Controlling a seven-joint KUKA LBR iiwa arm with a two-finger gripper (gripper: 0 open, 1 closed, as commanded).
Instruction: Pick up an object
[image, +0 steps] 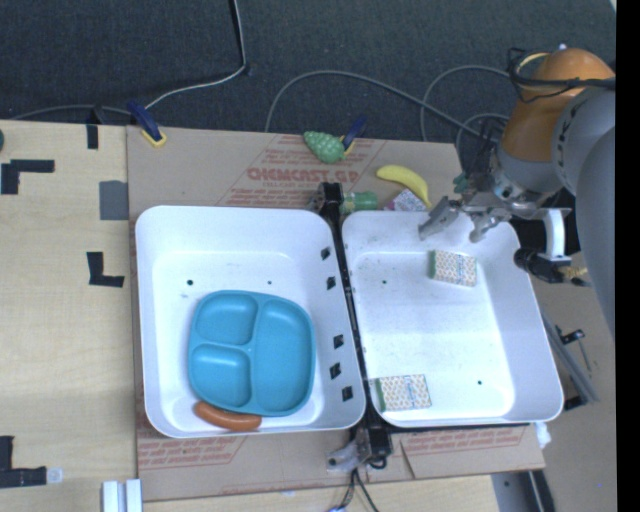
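Observation:
My gripper (458, 226) hangs over the far right corner of the right bin (520, 400), its two grey fingers spread open with nothing between them. Just below it a small green-and-white packet (453, 268) lies flat on the bin floor, apart from the fingertips. A second, similar packet (402, 392) rests near the front left corner of the same bin. In the left bin (160, 300) a blue divided plate (250, 352) lies flat, and an orange sausage (228, 417) sits against its front edge.
Behind the bins, on the cardboard, lie a yellow banana (403, 182) and a green object (325, 146). A blue clip (148, 122) sits at the cardboard's far left corner. Cables run across the dark floor behind. The arm's orange band (565, 68) is at the upper right.

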